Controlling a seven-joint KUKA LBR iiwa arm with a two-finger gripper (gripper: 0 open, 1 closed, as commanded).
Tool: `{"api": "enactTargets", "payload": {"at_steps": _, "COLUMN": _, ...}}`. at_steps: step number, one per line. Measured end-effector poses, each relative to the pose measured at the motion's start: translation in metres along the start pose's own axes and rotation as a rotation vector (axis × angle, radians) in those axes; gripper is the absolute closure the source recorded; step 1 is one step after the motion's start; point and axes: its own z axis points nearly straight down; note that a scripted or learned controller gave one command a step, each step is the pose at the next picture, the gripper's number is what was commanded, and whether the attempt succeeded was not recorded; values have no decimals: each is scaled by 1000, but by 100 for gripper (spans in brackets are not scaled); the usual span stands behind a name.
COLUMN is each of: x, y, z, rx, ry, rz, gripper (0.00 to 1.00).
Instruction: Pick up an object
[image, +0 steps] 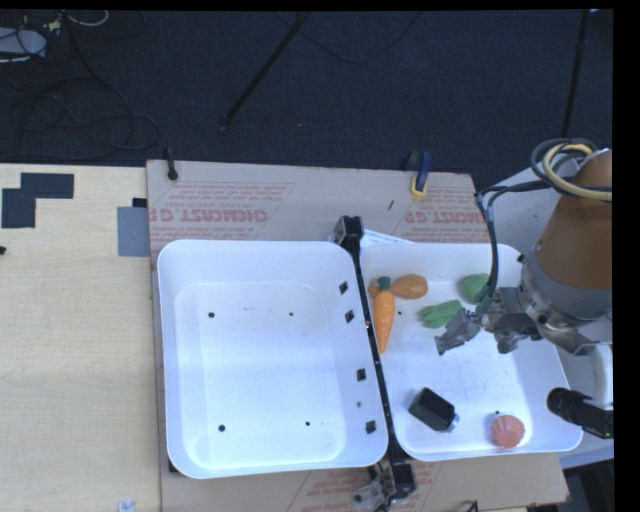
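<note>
My gripper (478, 338) hangs over the middle of the right bin (470, 385), and its two grey fingers stand apart with nothing between them. Just left of it lies a flat green piece (437, 314), and a rounder green piece (474, 287) sits behind it. An orange carrot (382, 318) lies along the bin's left wall, beside a yellow-orange lump (408, 287). Nearer the front are a black block (433, 409) and a pink ball (507, 430).
The left bin (250, 360) sits beside the right one, a black divider (365, 340) between them. Both rest on a cardboard sheet (260, 205). The arm's grey and orange body (575, 250) rises over the right bin's far right side.
</note>
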Motion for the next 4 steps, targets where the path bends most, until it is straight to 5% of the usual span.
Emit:
{"api": "enactTargets", "payload": {"at_steps": 1, "x": 7, "y": 67, "z": -154, "rx": -21, "ry": -4, "rz": -4, "gripper": 0}}
{"api": "enactTargets", "payload": {"at_steps": 2, "x": 109, "y": 32, "z": -248, "rx": -13, "ry": 1, "rz": -12, "gripper": 0}}
{"api": "enactTargets", "payload": {"at_steps": 3, "x": 104, "y": 34, "z": -251, "rx": 1, "ry": -3, "rz": -5, "gripper": 100}}
{"api": "enactTargets", "payload": {"at_steps": 4, "x": 180, "y": 43, "z": -267, "rx": -4, "ry": -1, "rz": -5, "gripper": 100}}
